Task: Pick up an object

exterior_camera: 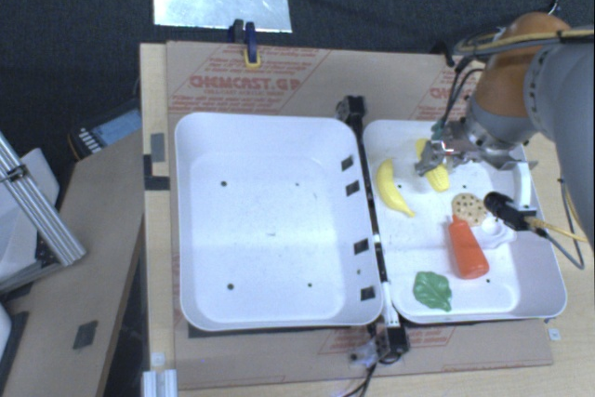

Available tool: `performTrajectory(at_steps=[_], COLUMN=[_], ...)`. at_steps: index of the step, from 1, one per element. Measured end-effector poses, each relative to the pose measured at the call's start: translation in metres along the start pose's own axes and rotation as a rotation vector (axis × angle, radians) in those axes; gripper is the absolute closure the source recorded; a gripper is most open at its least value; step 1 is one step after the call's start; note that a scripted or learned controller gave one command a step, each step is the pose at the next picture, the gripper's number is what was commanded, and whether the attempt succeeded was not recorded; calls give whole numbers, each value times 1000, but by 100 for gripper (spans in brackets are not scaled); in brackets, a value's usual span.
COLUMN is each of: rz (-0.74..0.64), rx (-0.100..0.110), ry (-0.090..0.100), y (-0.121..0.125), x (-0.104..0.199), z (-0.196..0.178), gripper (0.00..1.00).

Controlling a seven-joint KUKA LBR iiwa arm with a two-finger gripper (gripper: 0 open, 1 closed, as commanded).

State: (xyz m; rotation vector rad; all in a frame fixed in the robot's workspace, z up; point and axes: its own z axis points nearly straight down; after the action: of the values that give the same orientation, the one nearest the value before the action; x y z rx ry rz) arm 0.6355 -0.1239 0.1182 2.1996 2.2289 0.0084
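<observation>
Your gripper (433,165) is low in the right bin (539,293), touching a yellow object (437,178); whether it grasps, I cannot tell.

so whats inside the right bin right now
The right bin holds a yellow banana, a round cracker, an orange bottle and a green piece. The tool is low over a second yellow item, partly covering it, so its shape is unclear.
</observation>
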Motion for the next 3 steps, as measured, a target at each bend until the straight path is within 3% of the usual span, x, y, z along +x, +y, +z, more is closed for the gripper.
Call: performTrajectory(at_steps=[3], rz=[-11], rx=[-9], ry=[-3], y=[3], x=[-1], z=[-33], gripper=[100])
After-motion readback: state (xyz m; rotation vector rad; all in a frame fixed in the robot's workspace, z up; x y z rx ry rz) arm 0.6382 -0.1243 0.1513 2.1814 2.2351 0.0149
